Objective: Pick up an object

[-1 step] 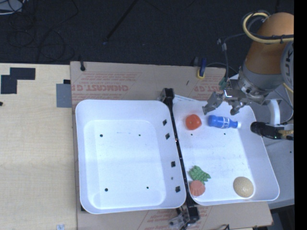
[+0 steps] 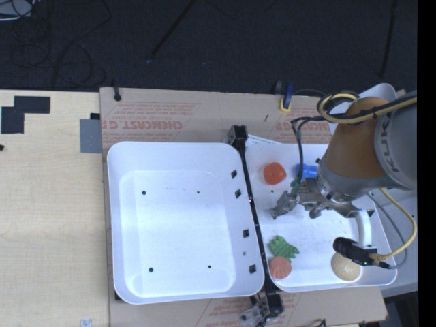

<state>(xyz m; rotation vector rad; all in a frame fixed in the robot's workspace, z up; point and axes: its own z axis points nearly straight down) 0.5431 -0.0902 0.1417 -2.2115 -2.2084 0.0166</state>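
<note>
Arm (image 2: 354, 138) comes in over the right bin (image 2: 320, 284) from its outer side, with the orange band above the bin's far half.

Pincer (image 2: 297, 212) sits low over the middle of the right bin, tips turned toward the wall it shares with the left bin (image 2: 117, 210). Pincer wide: the two fingers (image 2: 280, 208) are spread, bare bin floor shows between them, and nothing is held.

Objects, all lying loose in the right bin:
- red ball (image 2: 274, 174): far part of the bin, near the shared wall, apart from the pincer.
- blue block (image 2: 308, 171): far part of the bin, just beside the wrist and partly hidden by it.
- green leafy piece (image 2: 283, 246): near part of the bin, close to the shared wall.
- pink-red round piece (image 2: 280, 268): near corner by the shared wall, touching the green leafy piece.
- pale ball (image 2: 346, 270): near corner on the bin's outer side, partly hidden.

The right bin stands on a cardboard sheet (image 2: 170, 118) laid on the table (image 2: 48, 216).
</note>
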